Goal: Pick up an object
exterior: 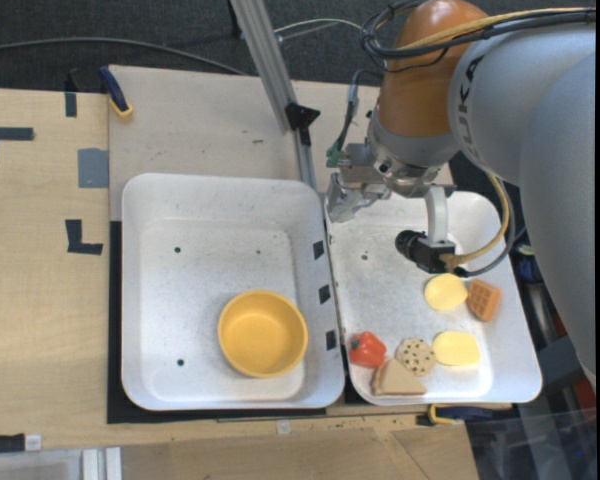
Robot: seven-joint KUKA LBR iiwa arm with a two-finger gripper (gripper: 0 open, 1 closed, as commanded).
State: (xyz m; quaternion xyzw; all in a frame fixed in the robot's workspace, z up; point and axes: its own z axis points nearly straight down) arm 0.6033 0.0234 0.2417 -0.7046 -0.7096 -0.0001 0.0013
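My gripper [348,204] hangs over the far left corner of the right bin [380,268], close to the rim shared with the left bin. The small food pieces lie well in front of it at the near end of that bin: a pale yellow round [445,292], an orange waffle piece [483,299], a yellow disc [456,348], a speckled cookie [414,355], a red piece [367,348] and a tan wedge [395,380]. A yellow bowl [263,333] stands upright in the left bin [180,228]. I see no object at the gripper.
A slanted metal post [270,58] rises behind the bins, its foot near the gripper. A black fitting with cables [425,250] hangs from the arm over the right bin. The wooden bench top [40,268] lies to the left.
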